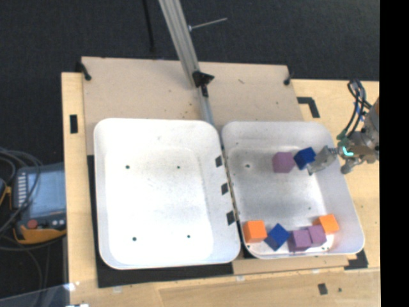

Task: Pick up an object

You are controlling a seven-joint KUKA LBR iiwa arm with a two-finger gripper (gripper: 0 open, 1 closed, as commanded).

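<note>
You are watching the tool (331, 160), its opening impossible to tell, nearing the blue cube (305, 157) touching the purple cube (283, 162), risking nudging both.

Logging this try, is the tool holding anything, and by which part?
Cannot be told: the tool sits beside the blue cube, but no hold is visible.

Seven blocks (284, 162) (right bin (281, 203))
</note>
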